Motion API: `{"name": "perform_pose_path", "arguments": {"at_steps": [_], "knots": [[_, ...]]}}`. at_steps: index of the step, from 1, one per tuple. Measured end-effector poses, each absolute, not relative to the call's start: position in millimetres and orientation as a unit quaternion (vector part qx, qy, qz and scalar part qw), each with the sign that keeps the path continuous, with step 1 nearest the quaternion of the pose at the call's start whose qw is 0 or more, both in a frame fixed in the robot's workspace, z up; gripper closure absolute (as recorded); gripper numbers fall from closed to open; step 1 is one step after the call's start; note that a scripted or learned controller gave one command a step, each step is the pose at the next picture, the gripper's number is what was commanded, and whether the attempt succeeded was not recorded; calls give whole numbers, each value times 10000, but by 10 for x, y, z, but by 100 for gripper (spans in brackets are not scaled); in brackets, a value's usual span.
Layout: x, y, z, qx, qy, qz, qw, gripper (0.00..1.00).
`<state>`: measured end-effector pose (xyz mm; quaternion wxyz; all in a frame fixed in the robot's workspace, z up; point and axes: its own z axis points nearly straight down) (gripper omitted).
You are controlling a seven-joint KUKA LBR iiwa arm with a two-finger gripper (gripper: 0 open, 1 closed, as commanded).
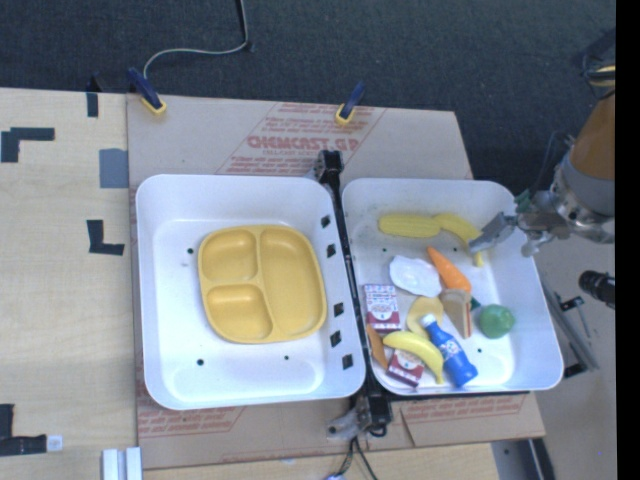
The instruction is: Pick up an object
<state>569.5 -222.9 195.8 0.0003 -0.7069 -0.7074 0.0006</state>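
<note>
The gripper (pixel 503 230) hangs over the right bin's (pixel 530 368) far right rim, and whether it is released or clenched cannot be told. Nothing shows between its tips. Just left of it lies a corn cob (pixel 408 226), with a banana (pixel 459 229) almost under it. A carrot (pixel 448 269) lies just below-left. The green ball (pixel 495 319) and blue bottle (pixel 451 351) lie farther below.

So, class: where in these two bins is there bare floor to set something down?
Left bin: a bare strip all round the yellow divided plate, widest along the near wall. Right bin: crowded from corn to blue bottle; bare only by the far wall and the right edge.
</note>
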Motion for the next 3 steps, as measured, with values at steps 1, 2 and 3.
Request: {"name": "perform_pose_path", "arguments": {"at_steps": [1, 2, 3], "knots": [[5699, -1484, 864, -7064, -7078, -9, -7, 0], [5707, -1491, 966, -7065, -7077, -12, -29, 100], [5421, -506, 1841, -7061, -7081, 1, 7, 100]]}}
